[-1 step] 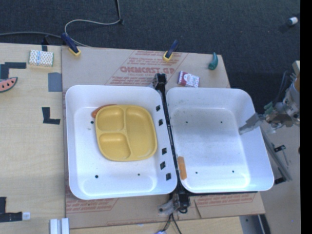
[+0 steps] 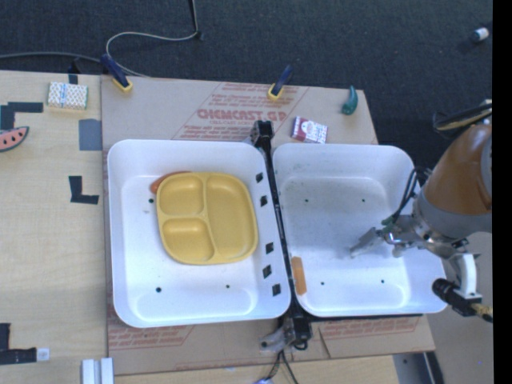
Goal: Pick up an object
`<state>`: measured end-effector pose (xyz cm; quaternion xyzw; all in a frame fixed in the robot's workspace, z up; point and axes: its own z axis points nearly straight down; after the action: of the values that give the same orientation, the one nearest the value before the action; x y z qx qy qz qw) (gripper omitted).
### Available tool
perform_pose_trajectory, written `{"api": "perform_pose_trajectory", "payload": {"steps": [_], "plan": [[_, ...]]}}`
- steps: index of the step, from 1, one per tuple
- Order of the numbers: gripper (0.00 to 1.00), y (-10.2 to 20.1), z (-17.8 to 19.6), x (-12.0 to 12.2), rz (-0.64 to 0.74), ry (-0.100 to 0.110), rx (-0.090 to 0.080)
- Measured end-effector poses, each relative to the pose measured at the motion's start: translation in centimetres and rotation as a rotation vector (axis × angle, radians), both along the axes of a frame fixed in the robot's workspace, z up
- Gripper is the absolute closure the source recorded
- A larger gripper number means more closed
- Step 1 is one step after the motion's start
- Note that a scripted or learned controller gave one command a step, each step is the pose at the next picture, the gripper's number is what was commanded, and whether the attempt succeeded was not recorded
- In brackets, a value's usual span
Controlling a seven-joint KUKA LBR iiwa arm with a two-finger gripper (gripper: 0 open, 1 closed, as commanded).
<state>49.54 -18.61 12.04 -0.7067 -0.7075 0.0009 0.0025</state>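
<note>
A yellow divided plate (image 2: 207, 217) lies in the left bin (image 2: 132, 294), and a small red-orange piece (image 2: 157, 185) peeks out from under its upper left corner. A small orange object (image 2: 298, 274) lies against the left wall of the right bin (image 2: 336, 160), near the divider. My gripper (image 2: 358, 248) hangs low over the floor of the right bin, right of centre and pointing left. It is about a hand's width right of the orange object, and I see nothing in it. The grey arm with its orange band (image 2: 462, 174) comes in over the bin's right rim.
Cardboard lies under the bins. Behind the bins are a small red-and-white packet (image 2: 308, 130), a green clip (image 2: 350, 100) and two yellow-blue clamps (image 2: 279, 83). A cable runs across the dark floor behind. On the left of the bench lie a patterned block (image 2: 67, 96) and a watermelon slice toy (image 2: 11, 138).
</note>
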Motion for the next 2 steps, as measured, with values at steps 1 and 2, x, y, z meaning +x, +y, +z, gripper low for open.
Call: {"api": "perform_pose_trajectory", "payload": {"steps": [1, 2], "plan": [[0.0, 4.3, -0.1, -0.8, 0.0, -0.003, -0.001], [0.0, 8.2, -3.5, 2.7, 0.0, -0.005, -0.002]]}}
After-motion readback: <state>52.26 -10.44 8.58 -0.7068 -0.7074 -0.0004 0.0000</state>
